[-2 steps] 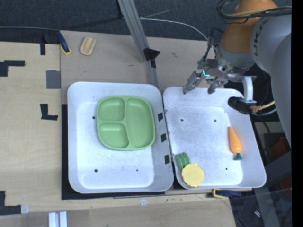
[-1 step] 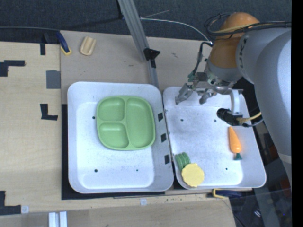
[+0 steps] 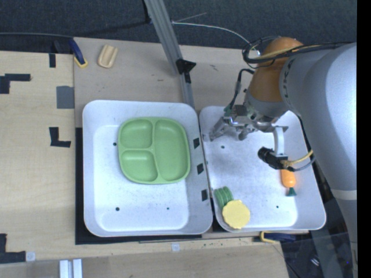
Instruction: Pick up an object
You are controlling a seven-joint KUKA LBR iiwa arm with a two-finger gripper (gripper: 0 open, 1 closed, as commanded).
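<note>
Hand (image 3: 227, 135) sits low over the upper left corner of the right bin (image 3: 255, 213), close to the wall shared with the left bin (image 3: 98, 213). Its two fingers (image 3: 213, 134) are spread apart, with nothing between them and bare white floor below. The grey arm (image 3: 324, 97) comes in from the right, its orange band (image 3: 269, 80) just above the wrist.

Three things lie in the right bin, all apart from the hand. A carrot (image 3: 288, 179) rests near the right wall, its green end pointing down the view. A yellow disc (image 3: 236, 214) lies at the lower left corner, touching a ribbed green piece (image 3: 222, 196) just above it.

The left bin holds a green plate (image 3: 154, 149) with three compartments, lying flat in its upper half.

On the worktop (image 3: 35, 172) beyond the bins, a small tan block (image 3: 107, 55) lies near the far edge. A grey pole (image 3: 165, 28) slants down towards the gap between the bins.
</note>
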